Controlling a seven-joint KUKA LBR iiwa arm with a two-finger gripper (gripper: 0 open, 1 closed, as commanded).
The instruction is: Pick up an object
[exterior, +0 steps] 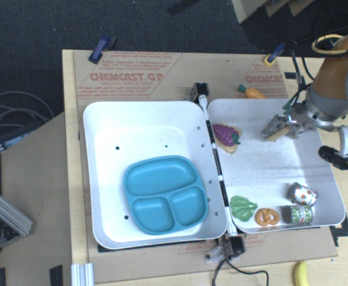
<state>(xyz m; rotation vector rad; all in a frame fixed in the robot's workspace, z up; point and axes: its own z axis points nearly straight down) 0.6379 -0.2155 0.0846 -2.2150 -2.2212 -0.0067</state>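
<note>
The right bin [317, 159] holds several small objects. A purple grape bunch [226, 134] lies on a tan piece at its left wall. A green leaf [242, 207], a brown pretzel [267, 217] and a green-labelled can [300, 214] line its front edge, with a small white and red object [302, 193] just behind the can. My gripper [274, 131] hovers over the bin's bare back area, right of the grapes and apart from them. It is open with nothing between its fingers.
The left bin [102, 130] holds a blue divided plate [165, 193]. An orange carrot [252, 92] lies on the bench behind the right bin, and a yellow banana [301, 273] lies in front of it. Cables hang near the arm's wrist [332, 94].
</note>
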